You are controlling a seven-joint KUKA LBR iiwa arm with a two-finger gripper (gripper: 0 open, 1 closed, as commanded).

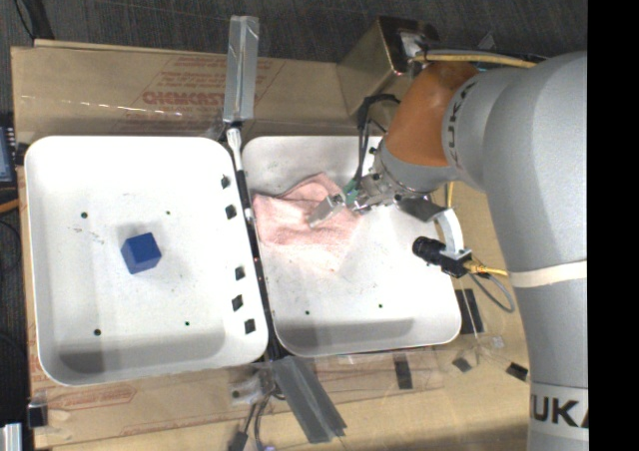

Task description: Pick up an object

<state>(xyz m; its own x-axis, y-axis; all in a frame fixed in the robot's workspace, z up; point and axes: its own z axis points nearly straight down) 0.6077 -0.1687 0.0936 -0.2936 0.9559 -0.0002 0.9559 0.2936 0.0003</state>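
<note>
Two white bins are sitting side by side on a cardboard-covered bench (120, 90). In the right bin (399, 314), the gripper (337, 204) is pressing down onto a crumpled pink cloth (295, 220) (its fingers are narrowly parted, with cloth bunching at the tips). A blue cube (141, 251) is lying alone in the left bin (60, 170).

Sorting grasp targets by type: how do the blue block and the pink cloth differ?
The blue block is a small, rigid cube; the pink cloth is soft, crumpled and spread much wider. The block sits alone in the left bin; the cloth lies in the right bin, with the gripper at its edge. Both rest on a white bin floor.
</note>
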